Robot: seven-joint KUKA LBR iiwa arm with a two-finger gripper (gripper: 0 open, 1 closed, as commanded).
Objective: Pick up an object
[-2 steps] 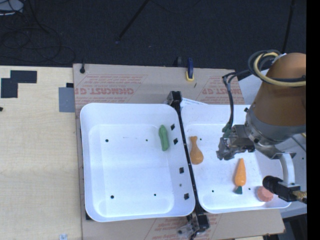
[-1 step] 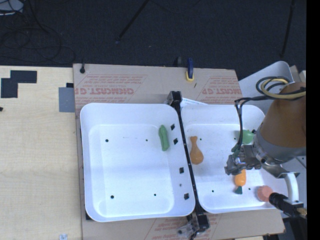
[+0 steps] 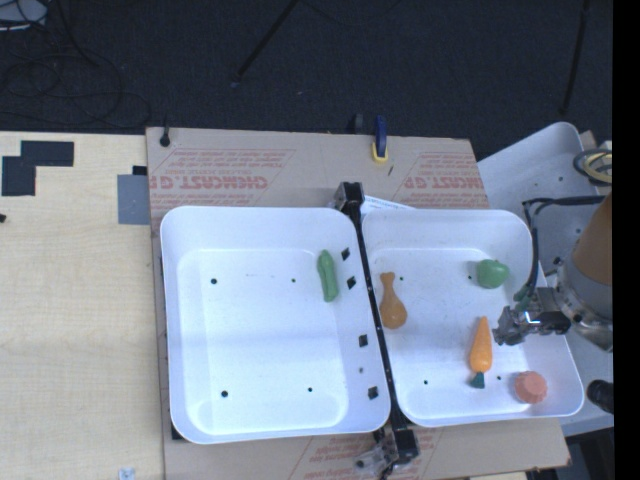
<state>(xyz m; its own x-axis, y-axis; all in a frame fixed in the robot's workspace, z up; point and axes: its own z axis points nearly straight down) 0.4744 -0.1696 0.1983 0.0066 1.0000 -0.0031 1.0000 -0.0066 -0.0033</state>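
Hand [image 3: 512,326] at right bin's [image 3: 452,223] right edge, just beside toy carrot [image 3: 481,346]; grip state cannot tell. Advice: centre over carrot, close across narrow width.

A dark floor [image 3: 300,48] (cables trailing across it) lies beyond the pale wooden bench [image 3: 70,318].

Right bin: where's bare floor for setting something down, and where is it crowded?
The right bin is bare along its far wall and between the tan drumstick and carrot. Crowded near its right wall: green ball, end effector, pink ball.
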